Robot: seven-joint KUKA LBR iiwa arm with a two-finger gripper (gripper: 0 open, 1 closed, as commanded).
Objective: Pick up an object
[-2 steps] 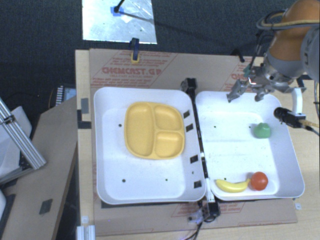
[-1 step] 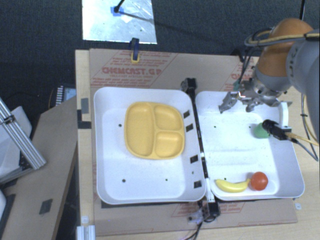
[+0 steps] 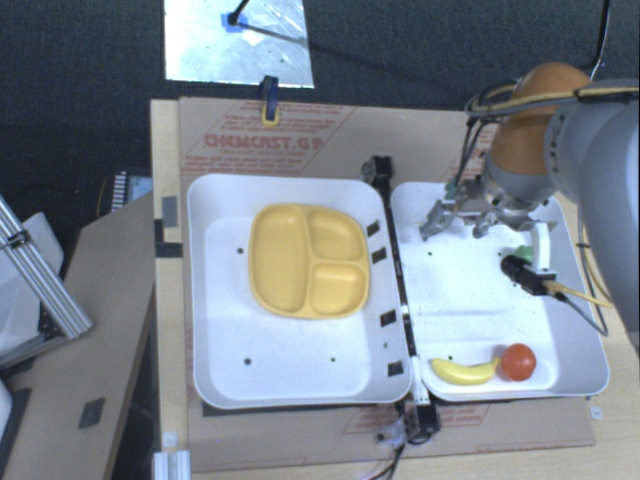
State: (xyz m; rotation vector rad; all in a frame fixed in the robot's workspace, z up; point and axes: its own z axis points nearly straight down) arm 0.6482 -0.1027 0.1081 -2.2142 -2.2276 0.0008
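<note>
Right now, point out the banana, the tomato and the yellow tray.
banana (image 3: 463, 371), camera view, middle of its curve.
tomato (image 3: 517, 361), camera view, centre of its top.
yellow tray (image 3: 283, 256), camera view, floor of its large compartment.

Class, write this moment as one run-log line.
gripper: over right bin, far end, holding nothing | banana, tomato: near edge | yellow tray: left bin

A robotics lab: white bins on a cardboard-covered bench

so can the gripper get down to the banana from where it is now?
Probably yes. The gripper hangs over the right bin's far end; the banana lies at the near edge, bare floor between. The tomato beside it may crowd the grasp.
</note>
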